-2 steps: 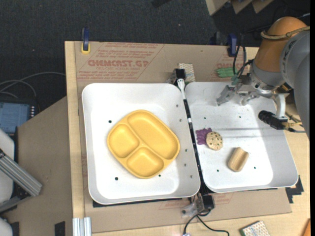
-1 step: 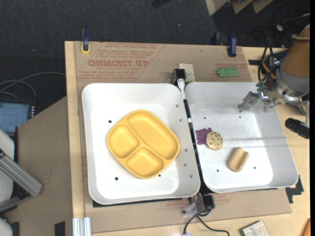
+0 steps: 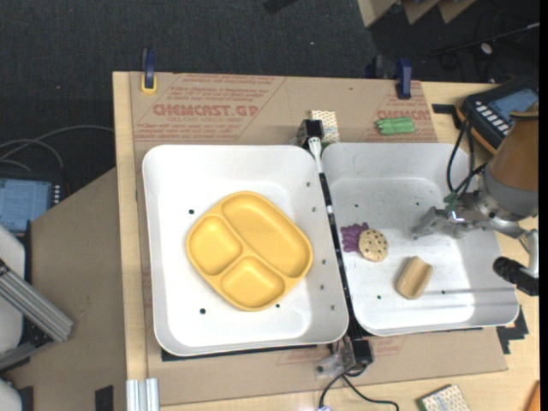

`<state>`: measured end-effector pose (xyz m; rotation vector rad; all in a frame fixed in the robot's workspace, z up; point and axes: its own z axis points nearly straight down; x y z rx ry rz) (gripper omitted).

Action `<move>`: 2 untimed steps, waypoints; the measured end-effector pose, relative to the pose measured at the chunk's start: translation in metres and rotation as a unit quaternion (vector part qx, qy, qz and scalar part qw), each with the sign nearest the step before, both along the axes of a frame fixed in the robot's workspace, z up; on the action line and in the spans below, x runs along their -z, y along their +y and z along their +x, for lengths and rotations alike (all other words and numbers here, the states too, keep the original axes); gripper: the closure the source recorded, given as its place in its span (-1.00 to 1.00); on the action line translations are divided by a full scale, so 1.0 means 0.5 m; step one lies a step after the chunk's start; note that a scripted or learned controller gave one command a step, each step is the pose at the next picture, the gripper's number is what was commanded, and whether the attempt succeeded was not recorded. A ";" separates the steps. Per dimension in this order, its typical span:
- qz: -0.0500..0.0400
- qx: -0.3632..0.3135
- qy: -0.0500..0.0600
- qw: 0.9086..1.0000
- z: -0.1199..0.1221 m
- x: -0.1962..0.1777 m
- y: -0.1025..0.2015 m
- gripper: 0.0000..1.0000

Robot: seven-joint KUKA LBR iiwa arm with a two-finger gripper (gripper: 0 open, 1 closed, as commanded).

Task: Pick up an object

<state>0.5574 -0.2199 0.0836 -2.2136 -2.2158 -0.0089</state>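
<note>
Nearest the camera in the right bin [image 3: 479, 311] lies a tan block [image 3: 413, 277], short and rounded, resting on the bin floor near the front edge. Just to its far left sits a round speckled cookie [image 3: 372, 245], touching a small purple piece [image 3: 351, 236] beside the left wall of that bin. The left bin [image 3: 171, 187] carries a yellow divided plate [image 3: 248, 249] with three compartments. The gripper [image 3: 425, 223] reaches in from the right, low over the right bin, to the far right of the cookie and apart from all three items; its fingers appear spread somewhat and nothing is visible between them. The block looks light and stiff, probably wood or foam, with a smooth, possibly slippery surface; grasp it across its short width at mid-length. The cookie is flat and likely a rigid toy; its low profile requires pinching its edges close to the floor.
</note>
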 end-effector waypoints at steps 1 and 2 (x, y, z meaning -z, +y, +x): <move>-0.007 -0.002 -0.006 1.000 0.187 -0.005 0.024 -1.00; -0.006 -0.001 -0.004 1.000 0.221 -0.003 0.117 -1.00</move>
